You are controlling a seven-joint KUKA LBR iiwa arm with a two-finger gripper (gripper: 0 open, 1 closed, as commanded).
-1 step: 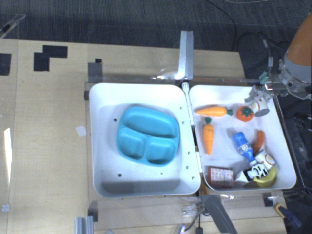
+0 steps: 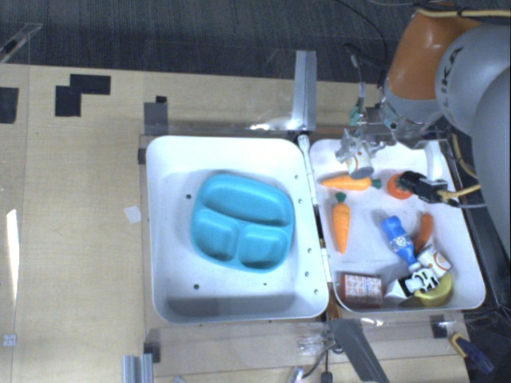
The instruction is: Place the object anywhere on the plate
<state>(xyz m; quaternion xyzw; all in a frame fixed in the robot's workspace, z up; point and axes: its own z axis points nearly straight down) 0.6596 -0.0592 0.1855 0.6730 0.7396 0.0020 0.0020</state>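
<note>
gripper (image 2: 357,159) above carrot (image 2: 346,183) (right bin (image 2: 471,250)).

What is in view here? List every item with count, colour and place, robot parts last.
plate: 1, blue, three compartments, in the left bin
left bin: 1, white, left half of the bench
right bin: 1, white, right half of the bench
carrots: 2, orange with green tops; one upright near the right bin's left wall, one lying crosswise at its top, under the gripper
tomato-like piece: 1, red-orange, top of right bin
blue bottle: 1, blue, middle of right bin
sausage-like piece: 1, reddish brown, right of the bottle
brown packet: 1, bottom of right bin
black-and-white toy: 1, bottom right corner, on a yellow piece
gripper: 1, metal, over the crosswise carrot
arm: 1, grey and orange, upper right
</note>
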